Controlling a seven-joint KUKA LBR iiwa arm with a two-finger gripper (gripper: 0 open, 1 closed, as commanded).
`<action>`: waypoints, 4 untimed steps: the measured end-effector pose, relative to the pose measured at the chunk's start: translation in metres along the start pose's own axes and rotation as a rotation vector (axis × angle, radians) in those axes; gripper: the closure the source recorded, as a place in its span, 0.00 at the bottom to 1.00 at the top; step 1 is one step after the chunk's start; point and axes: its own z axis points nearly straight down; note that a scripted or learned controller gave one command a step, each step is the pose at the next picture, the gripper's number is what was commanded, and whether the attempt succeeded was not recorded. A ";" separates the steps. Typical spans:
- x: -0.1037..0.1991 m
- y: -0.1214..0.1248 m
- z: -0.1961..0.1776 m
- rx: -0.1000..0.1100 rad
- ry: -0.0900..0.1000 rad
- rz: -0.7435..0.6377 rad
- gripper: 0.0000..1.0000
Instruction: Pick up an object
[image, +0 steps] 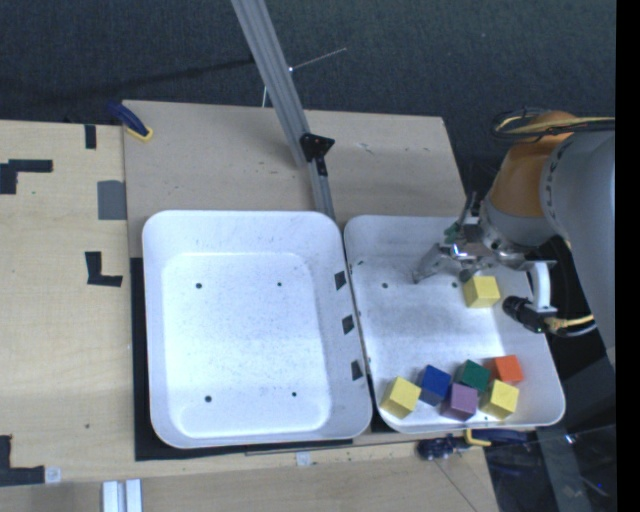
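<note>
My gripper (446, 272) hangs over the far part of the right bin (400, 330). It is open, with one finger (424, 272) splayed to the left and nothing visible between the two. A yellow cube (481, 290) lies just right of and below the gripper, close to its right finger. Along the bin's near edge sits a cluster of cubes: yellow (402, 396), blue (435, 384), purple (463, 400), green (472, 376), orange (508, 369) and another yellow (503, 398).
The left bin (250, 330) lies beside the right one, with black clips (346, 322) along the shared rim. A grey metal bar (285, 90) slants down from the top to the bins' far junction. The arm's body (575, 200) stands at the right.
</note>
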 end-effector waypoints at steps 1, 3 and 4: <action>0.000 0.002 -0.014 -0.005 -0.001 -0.002 1.00; -0.001 0.006 -0.133 -0.012 -0.002 0.001 1.00; 0.000 0.006 -0.144 -0.007 0.000 0.001 1.00</action>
